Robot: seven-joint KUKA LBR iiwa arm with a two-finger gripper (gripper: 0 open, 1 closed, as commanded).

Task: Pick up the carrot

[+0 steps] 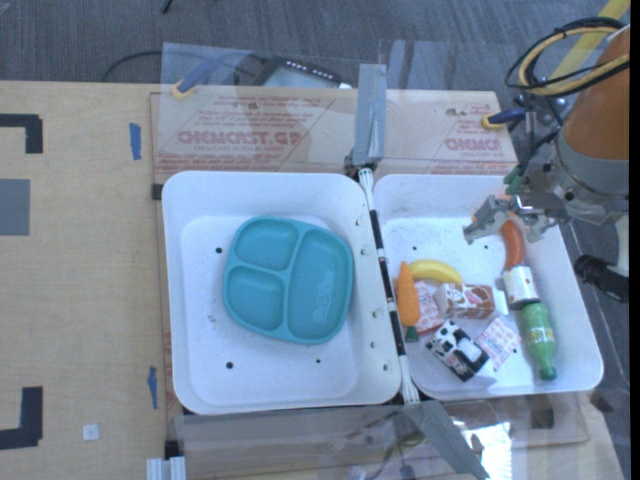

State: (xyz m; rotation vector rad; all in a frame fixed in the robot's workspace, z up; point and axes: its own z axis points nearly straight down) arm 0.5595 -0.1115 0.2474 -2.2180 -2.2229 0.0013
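Note:
The carrot (407, 299) is a short orange piece lying along the left wall of the right bin (585, 368), just under a yellow banana (433, 269). My gripper (511, 218) hangs over the upper right part of that bin, well to the right of the carrot and apart from it. Its two grey fingers (481, 223) are spread, so it is open. The upper end of a reddish-orange sausage-shaped piece (514, 245) lies just below the gap between them.
A snack packet (462, 299), a black-and-white cow toy (456, 349), a small wrapper (497, 340) and a green bottle (536, 332) crowd the right bin. The left bin (190, 268) holds a teal divided plate (289, 279). A metal divider (382, 268) separates the bins.

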